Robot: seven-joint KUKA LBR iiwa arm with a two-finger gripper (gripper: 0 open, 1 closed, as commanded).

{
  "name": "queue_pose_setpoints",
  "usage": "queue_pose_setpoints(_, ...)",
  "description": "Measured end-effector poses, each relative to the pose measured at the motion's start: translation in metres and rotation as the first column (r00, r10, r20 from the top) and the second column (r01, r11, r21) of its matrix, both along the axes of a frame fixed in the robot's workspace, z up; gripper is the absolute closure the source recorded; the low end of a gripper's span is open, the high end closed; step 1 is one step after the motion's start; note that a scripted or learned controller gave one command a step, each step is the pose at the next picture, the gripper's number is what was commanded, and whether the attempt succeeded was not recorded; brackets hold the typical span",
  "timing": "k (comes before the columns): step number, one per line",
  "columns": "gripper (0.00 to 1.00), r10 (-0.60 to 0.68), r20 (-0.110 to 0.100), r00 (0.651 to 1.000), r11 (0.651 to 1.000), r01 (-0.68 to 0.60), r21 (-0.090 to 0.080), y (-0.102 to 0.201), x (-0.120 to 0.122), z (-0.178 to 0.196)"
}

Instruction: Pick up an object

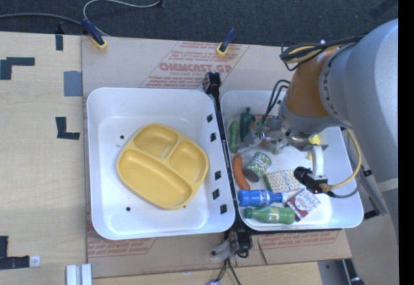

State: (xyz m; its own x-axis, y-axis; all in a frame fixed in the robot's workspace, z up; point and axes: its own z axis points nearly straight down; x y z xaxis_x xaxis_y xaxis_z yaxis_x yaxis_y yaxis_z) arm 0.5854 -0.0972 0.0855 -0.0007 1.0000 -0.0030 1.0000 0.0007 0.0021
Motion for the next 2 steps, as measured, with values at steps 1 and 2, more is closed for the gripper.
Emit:
queue_pose_setpoints(1,1.0,0.0,0.001,1.0,1.0,0.0,0.0,-0.0001,0.0003,0.0096)
queue_pose_setpoints(2,0.0,0.0,0.001,1.0,1.0,0.0,-0.001,-0.0001,0.0003,0.0096)
